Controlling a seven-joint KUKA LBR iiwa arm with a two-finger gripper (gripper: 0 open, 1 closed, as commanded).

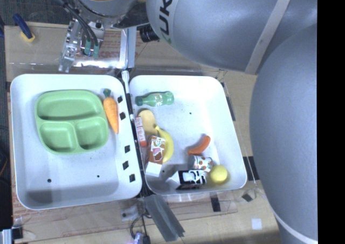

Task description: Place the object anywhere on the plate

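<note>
A green divided plate (71, 121) lies in the left bin (32, 183). An orange carrot (111, 114) with a green top lies along the plate's right rim, tip pointing toward the front. Whether it rests on the rim or just beside it is unclear. My gripper (69, 54) hangs beyond the left bin's back edge, up and to the left of the carrot and well away from it. Nothing shows in its grasp.
The right bin (229, 129) holds a green bottle (154, 99), a banana (161, 139), a small carton (156, 151), a red sausage (199, 144), a yellow lemon (218, 174) and other small packs. The arm's grey body (232, 16) looms over the back right.
</note>
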